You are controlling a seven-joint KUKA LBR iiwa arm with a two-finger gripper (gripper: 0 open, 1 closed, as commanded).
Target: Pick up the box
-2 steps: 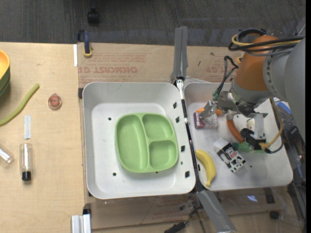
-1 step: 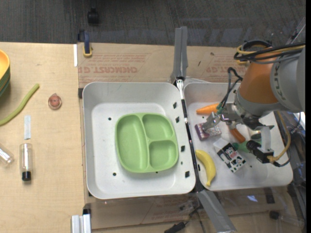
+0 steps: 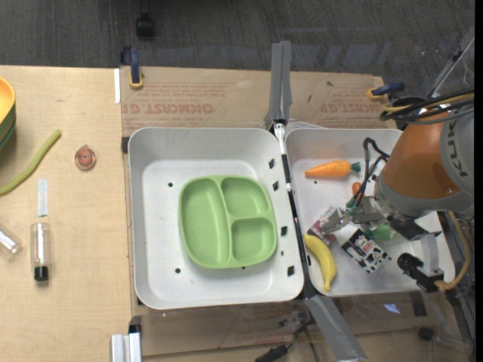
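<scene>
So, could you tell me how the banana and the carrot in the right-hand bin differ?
The banana is yellow, while the carrot is orange with a green tip. The banana is curved and runs roughly up and down the view near the bin's front left corner; the carrot is straight, lies nearly level across the view, and sits further back. Both rest loose on the floor of the right bin, apart from the gripper.

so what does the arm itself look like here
The arm is grey with a broad, rounded orange band above the wrist and dark lettering on its grey shell. Yellow and black cables loop over it near the top. The gripper below is a small grey metal assembly with thin dark wires running down to it.
</scene>
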